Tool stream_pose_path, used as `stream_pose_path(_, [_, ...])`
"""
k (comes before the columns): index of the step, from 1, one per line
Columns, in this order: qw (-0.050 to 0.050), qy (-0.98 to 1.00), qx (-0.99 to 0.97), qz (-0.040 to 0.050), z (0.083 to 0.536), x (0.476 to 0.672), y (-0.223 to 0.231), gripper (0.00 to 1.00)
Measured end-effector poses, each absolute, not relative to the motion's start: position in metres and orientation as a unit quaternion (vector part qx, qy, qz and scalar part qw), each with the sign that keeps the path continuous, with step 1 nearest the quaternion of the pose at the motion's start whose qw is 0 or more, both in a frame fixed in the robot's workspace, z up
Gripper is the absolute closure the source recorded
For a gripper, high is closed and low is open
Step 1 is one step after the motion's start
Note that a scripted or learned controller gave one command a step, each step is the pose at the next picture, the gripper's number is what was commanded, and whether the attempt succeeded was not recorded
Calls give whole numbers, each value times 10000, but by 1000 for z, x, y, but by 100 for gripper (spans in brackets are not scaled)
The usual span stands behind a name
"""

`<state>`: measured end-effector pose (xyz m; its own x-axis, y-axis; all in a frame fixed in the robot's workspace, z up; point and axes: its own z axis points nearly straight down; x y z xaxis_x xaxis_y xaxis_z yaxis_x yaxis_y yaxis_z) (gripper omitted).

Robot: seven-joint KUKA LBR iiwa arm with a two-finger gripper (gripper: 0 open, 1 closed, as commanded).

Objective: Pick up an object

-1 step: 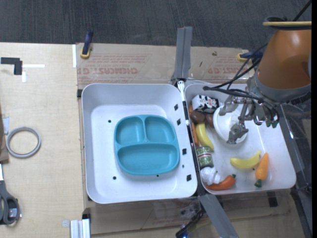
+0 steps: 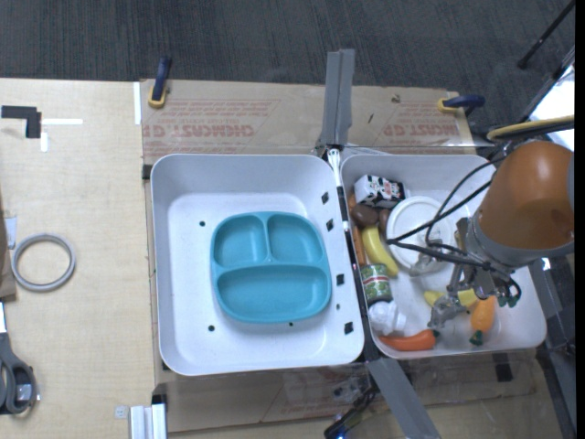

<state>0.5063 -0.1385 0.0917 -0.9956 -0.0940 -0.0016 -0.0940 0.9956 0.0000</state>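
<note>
Seeing arm [image 2: 526, 204] reaching in from frame right, gripper [image 2: 450, 307] low in the right bin [image 2: 439, 158] beside an orange carrot [image 2: 482, 315]. Grip state: I can't tell. Wooden bench [image 2: 73, 337], dark floor [image 2: 274, 16].

Table [image 2: 73, 181]: pale wood.
Cardboard sheet [image 2: 238, 122]: flat at the back.
Bins: 2, left bin [image 2: 183, 337] and right bin [image 2: 521, 337], touching.
Tape roll [image 2: 40, 262]: far left.
Scissors [image 2: 16, 382]: left edge.

Bright, even overhead light, soft shadows inside the white bins [image 2: 164, 273], mild glare at right, slightly soft focus.
</note>
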Motion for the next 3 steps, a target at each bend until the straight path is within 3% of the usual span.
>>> stream_pose_path(1, [7, 9945, -1048, 1, 92, 510, -100, 0])
stream_pose_path(2, [26, 9944, -1059, -4, 101, 511, -99, 100])
stream_pose_path(3, [26, 9899, -1419, 2, 193, 570, -46, 100])
